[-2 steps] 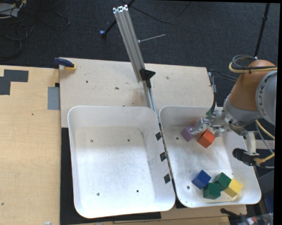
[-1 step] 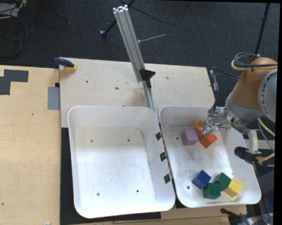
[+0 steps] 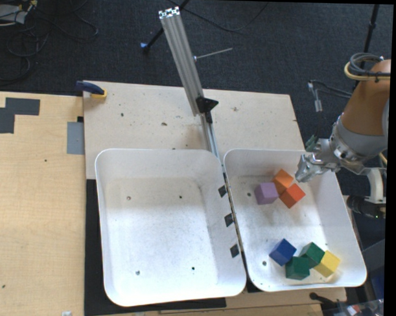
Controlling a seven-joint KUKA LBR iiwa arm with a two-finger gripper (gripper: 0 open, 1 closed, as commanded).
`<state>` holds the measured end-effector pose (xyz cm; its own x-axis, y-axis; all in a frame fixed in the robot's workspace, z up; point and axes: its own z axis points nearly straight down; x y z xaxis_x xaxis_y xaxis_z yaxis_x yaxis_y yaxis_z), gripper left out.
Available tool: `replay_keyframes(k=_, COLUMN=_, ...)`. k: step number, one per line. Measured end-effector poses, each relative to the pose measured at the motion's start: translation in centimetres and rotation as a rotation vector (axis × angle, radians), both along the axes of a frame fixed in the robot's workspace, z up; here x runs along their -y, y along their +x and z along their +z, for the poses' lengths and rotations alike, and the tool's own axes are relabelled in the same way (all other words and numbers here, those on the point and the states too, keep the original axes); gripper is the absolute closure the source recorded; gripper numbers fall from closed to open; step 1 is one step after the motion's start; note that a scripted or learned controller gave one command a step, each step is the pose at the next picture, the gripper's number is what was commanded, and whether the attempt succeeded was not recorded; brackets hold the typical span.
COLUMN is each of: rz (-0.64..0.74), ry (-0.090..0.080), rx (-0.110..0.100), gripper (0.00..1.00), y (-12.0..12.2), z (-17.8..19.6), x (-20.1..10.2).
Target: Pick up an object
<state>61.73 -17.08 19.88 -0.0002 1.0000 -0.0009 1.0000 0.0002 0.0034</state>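
Note:
The right bin [image 3: 351, 221] holds several blocks. A purple block [image 3: 266, 193] lies next to an orange block [image 3: 284, 179] and a red-orange block [image 3: 292, 195] in the bin's upper middle. A blue block [image 3: 283, 251], two green blocks [image 3: 313, 253] [image 3: 298, 267] and a yellow block [image 3: 329, 263] cluster near the front right corner. My gripper [image 3: 306, 172] hangs just right of the orange block, low over the bin's back part. Nothing shows between its fingers.
The left bin [image 3: 106, 183] stands beside the right one, with black clips along the shared wall. A slanted aluminium pole [image 3: 185, 60] rises behind the bins. A blue and yellow clamp [image 3: 91, 89] sits at the bench's back left corner.

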Motion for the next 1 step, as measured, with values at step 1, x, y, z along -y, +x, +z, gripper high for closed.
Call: replay_keyframes(k=1, rz=0.001, ry=0.000, rx=0.000, gripper=1.00, y=0.07, z=4.43, x=0.15)
